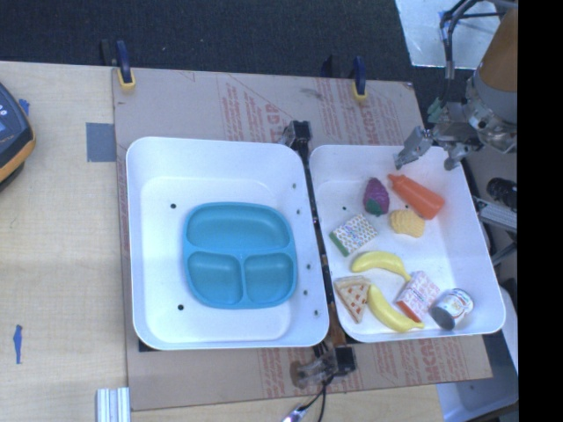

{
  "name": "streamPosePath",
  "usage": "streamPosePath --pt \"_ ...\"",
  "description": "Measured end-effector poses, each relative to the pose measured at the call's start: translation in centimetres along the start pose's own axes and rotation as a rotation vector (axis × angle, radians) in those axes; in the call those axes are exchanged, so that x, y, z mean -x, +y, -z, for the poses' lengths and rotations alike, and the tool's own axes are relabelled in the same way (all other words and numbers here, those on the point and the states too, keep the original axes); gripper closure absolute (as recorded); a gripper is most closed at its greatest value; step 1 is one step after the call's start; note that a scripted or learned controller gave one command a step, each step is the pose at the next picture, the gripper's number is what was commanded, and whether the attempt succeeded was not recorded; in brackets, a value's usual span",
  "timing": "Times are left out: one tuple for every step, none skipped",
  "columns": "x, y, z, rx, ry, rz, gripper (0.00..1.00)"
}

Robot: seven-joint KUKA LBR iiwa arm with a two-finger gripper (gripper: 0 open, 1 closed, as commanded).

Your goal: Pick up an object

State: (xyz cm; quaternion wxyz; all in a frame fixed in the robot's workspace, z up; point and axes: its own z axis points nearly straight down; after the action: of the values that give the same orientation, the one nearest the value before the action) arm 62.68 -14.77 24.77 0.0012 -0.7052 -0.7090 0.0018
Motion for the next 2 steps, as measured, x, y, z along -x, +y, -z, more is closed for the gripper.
streamPosePath --pt "-1.7 -1.3 -14.3 0.0 -0.001 0.001 0.0" --pt "-1.6 -1.3 -13.3 -0.001 -0.001 0.0 1.0"
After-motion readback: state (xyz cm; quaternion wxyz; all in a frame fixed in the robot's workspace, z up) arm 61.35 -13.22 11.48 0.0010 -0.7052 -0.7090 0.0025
